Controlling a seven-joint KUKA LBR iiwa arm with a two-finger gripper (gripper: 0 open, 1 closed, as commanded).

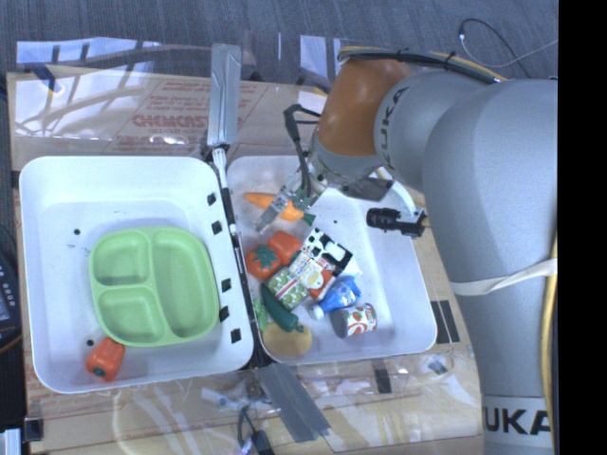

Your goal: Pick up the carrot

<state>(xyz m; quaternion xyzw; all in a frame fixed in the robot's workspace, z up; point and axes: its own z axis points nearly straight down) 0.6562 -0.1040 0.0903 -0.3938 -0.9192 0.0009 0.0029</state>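
Where bins meet, one carrot (270, 203)

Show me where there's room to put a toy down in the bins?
The left bin has bare floor all around the green tray, apart from the orange toy at its near corner. The right bin is crowded: the carrot and a toy pile fill its left side. Its right side is bare.

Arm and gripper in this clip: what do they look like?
The arm is bulky, rounded and grey, with an orange band above the wrist and white KUKA lettering low on its body. Thin black cables loop around the wrist. The gripper is small, slim and metallic.
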